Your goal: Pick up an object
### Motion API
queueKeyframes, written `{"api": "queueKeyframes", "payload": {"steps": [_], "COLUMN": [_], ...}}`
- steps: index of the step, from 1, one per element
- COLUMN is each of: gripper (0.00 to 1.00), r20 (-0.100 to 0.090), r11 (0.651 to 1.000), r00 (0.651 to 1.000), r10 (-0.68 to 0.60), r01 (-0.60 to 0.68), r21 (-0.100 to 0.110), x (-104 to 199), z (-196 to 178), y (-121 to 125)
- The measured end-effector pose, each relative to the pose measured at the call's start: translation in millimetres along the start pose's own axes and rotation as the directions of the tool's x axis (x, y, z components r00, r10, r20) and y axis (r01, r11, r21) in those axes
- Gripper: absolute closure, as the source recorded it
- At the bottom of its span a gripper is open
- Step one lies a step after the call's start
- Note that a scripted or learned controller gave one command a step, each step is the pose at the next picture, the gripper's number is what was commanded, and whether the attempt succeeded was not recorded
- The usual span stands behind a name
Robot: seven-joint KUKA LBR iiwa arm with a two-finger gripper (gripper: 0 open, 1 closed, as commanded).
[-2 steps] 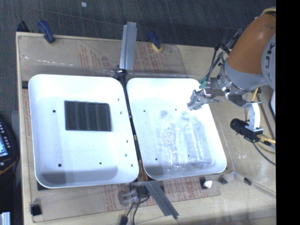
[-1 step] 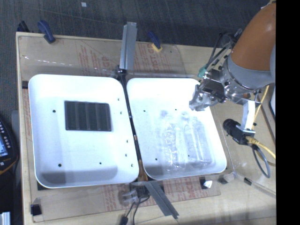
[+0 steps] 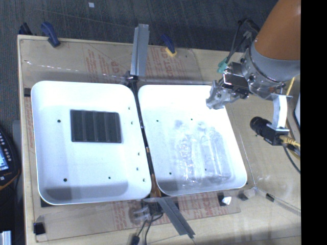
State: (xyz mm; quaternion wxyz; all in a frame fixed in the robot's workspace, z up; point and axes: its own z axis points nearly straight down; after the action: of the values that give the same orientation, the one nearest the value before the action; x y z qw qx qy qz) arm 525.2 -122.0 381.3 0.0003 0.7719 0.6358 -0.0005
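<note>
Bins sit side by side on the bench [image 3: 30, 60], each shallow and white, probably so the arm can reach anything in them from above. The left bin [image 3: 46, 177] holds a dark ribbed tray [image 3: 96, 126], lying flat a little toward ten o'clock of that bin's middle. The right bin [image 3: 153, 106] holds a pack of clear plastic bottles [image 3: 202, 152], lying flat toward its five o'clock corner and hard to make out against the white floor; how many bottles it has I cannot tell. Either could serve as the thing to pick up, and the pack is the nearer one to the arm. The gripper [image 3: 214, 100] hangs over the right bin's one o'clock corner, at the end of the grey and orange arm [image 3: 278, 24] coming in from three o'clock, and is apart from the pack, which lies toward six o'clock of it. Whether the jaws stand open or closed cannot be told at this size and angle, and nothing is seen between them. By my reading the pick has not yet begun. Blue clamps [image 3: 51, 34] along the twelve o'clock edge seem to pin the bench's board down.
</note>
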Motion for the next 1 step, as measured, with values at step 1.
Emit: {"api": "queueKeyframes", "payload": {"steps": [1], "gripper": [1.00], "r20": [0.001], "r11": [0.979], "r00": [0.979], "r10": [0.202], "r01": [-0.202], "r21": [0.005], "x": [5.3], "z": [20.3], "y": [-39.0]}}
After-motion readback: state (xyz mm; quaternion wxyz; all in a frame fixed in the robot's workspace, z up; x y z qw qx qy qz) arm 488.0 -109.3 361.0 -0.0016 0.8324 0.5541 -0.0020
